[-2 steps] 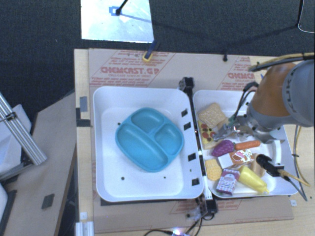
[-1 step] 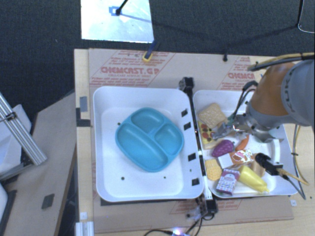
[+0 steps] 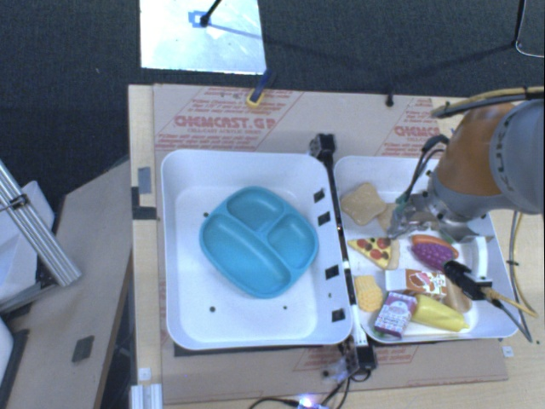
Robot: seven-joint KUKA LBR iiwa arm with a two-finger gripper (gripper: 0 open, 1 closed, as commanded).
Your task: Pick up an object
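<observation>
1. Reaching in from three o'clock, the KUKA arm (image 3: 494, 156) hangs over the right bin (image 3: 349, 173), and its gripper (image 3: 407, 214) sits low in the upper half of that bin, just above the pile of toy food.
2. Whether the pincer is wide or narrow I cannot tell: the wrist and its cables cover the tip, and nothing can be seen held by it.
3. The nearest candidates ring the pincer closely. The toast slice (image 3: 364, 202) lies at nine to ten o'clock from it, just beside; the pizza slice (image 3: 375, 250) at seven o'clock; the purple-and-red piece (image 3: 434, 250) at four to five o'clock.
4. The toast slice looks the likeliest target, being nearest and lying flat and apart from its neighbours; its long axis runs roughly from eight to two o'clock.
5. Farther off, toward six o'clock, sit the cracker (image 3: 368, 292), the juice carton (image 3: 394, 314) and the yellow piece (image 3: 438, 314), packed together.
6. The left bin (image 3: 183, 194) holds the blue divided plate (image 3: 258, 241), well apart at nine o'clock.
</observation>
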